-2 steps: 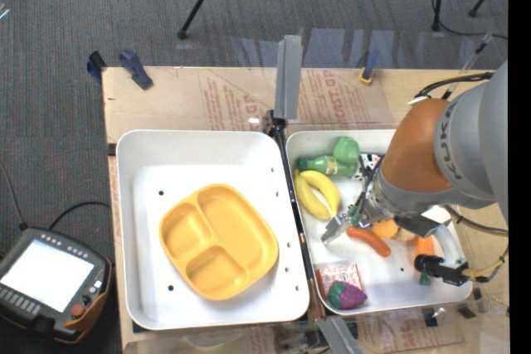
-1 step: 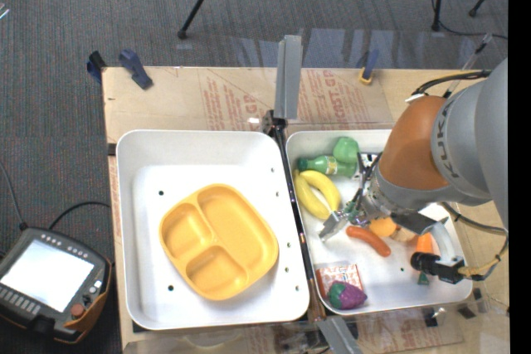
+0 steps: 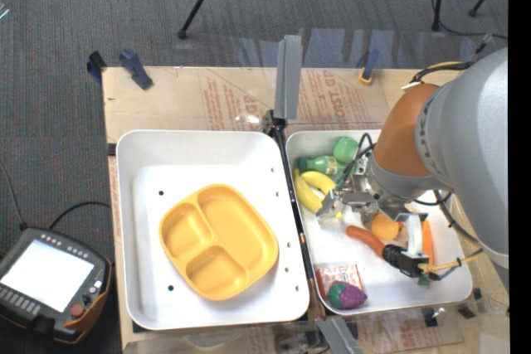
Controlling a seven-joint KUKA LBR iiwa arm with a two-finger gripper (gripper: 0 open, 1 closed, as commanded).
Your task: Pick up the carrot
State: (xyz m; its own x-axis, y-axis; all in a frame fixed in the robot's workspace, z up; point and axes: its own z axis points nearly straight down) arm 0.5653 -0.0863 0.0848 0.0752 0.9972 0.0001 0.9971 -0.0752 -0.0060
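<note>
Carrot (image 3: pixel 365 239) orange; sectioned tray (image 3: pixel 217 240) yellow; banana (image 3: pixel 311 186) yellow; left bin (image 3: pixel 133 178) white; round toy (image 3: pixel 347 295) purple.

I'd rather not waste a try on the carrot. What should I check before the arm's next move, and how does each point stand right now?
1. Carrot located: ok. The carrot lies in the right bin, in plain sight.
2. Gripper lined up on it: not ok. The gripper sits up and to the left of the carrot, next to the banana.
3. Nothing on top of the carrot: ok.
4. Room around the carrot: cannot tell. A round orange thing lies close against its upper right.
5. Gripper carrying nothing: cannot tell.
6. Plate out of the way: ok. The yellow plate is in the left bin.
</note>
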